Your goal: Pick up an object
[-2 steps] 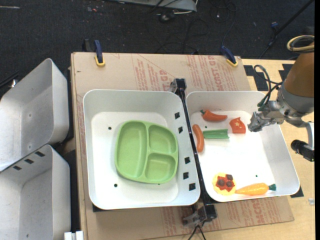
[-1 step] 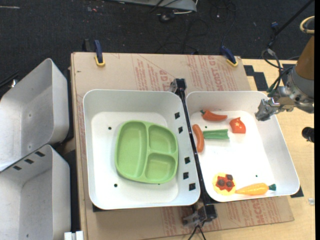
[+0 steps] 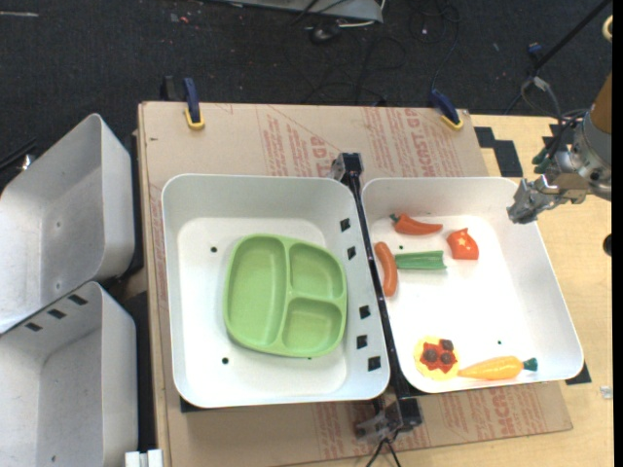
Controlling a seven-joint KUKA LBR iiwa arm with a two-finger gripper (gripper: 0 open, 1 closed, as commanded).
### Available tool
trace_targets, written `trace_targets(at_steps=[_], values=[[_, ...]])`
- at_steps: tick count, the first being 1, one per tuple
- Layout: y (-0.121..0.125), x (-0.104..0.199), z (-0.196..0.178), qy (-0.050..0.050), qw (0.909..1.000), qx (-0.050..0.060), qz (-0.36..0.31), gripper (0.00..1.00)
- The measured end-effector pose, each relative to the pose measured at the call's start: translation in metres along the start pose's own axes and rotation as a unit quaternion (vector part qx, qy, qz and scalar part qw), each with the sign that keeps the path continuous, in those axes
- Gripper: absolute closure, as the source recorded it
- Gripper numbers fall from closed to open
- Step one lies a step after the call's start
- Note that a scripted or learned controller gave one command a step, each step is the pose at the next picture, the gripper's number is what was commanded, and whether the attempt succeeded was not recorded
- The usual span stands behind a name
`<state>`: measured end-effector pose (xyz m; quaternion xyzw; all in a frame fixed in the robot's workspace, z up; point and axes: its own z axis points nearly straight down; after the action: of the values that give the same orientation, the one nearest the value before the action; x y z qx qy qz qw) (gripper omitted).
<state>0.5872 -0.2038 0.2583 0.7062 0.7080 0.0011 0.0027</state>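
Glossy green plastic plate (image 3: 285,295)

**Arm poised at the right bin's far corner**

The grey metal two-finger gripper (image 3: 527,208) hangs over the far right rim of the right-hand shallow white bin (image 3: 545,270), its dark tip pointing down and to the left toward the bin's inside. Behind it, the wrist rises up and to the right, a cluster of grey fittings and cables leading to the arm's pale rounded link at the frame edge, above that same corner.
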Motion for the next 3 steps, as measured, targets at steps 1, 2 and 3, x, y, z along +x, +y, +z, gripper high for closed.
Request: trace_targets(at_steps=[1, 2, 3], values=[[0.000, 0.044, 0.007, 0.001, 1.0000, 0.003, -0.002, 1.00], [0.013, 0.097, 0.019, 0.002, 1.0000, 0.003, -0.003, 1.00], [0.022, 0.150, 0.012, 0.001, 1.0000, 0.002, -0.002, 1.00]])
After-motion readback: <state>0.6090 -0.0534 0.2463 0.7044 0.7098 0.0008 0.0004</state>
